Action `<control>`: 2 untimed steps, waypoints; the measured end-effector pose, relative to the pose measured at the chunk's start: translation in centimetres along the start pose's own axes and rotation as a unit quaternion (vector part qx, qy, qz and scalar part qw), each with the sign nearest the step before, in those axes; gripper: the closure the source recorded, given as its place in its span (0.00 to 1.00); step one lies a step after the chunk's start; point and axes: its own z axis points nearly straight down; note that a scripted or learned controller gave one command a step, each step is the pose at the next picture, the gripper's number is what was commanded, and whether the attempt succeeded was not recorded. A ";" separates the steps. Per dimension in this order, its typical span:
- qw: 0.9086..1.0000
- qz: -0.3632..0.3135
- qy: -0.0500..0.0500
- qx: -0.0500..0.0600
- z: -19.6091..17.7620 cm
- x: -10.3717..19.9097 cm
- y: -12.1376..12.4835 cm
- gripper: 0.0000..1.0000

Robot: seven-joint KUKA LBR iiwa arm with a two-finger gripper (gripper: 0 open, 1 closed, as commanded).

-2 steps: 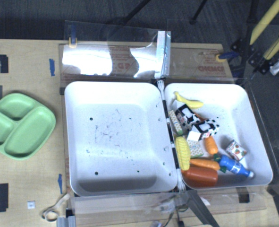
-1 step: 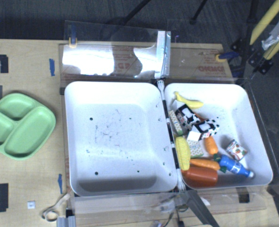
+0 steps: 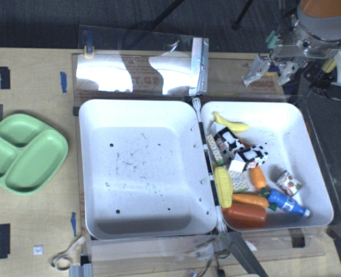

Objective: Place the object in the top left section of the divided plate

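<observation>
A green divided plate (image 3: 23,153) lies on the bench at the far left, with two small sections on its left and one long section on its right. My gripper (image 3: 270,68) hangs at the top right, above the far rim of the right bin (image 3: 308,149), with nothing visible between its fingers. The right bin holds a pile of toy food: a banana (image 3: 230,123), a corn cob (image 3: 223,186), a carrot (image 3: 250,200), a red sausage (image 3: 246,214), a blue bottle (image 3: 287,205), a small can (image 3: 288,183) and a black-and-white patterned box (image 3: 235,145).
The left bin (image 3: 141,166) sits between the plate and the right bin. A clear plastic sheet and metal bracket (image 3: 198,65) stand behind the left bin. Black tape marks sit on the bench at the left edge.
</observation>
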 end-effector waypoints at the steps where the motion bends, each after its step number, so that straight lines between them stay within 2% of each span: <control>1: 1.000 -0.032 -0.001 -0.002 -11.3 -8.7 -0.8 0.00; 2: 0.999 0.034 -0.002 -0.002 -11.3 -14.0 -1.2 0.00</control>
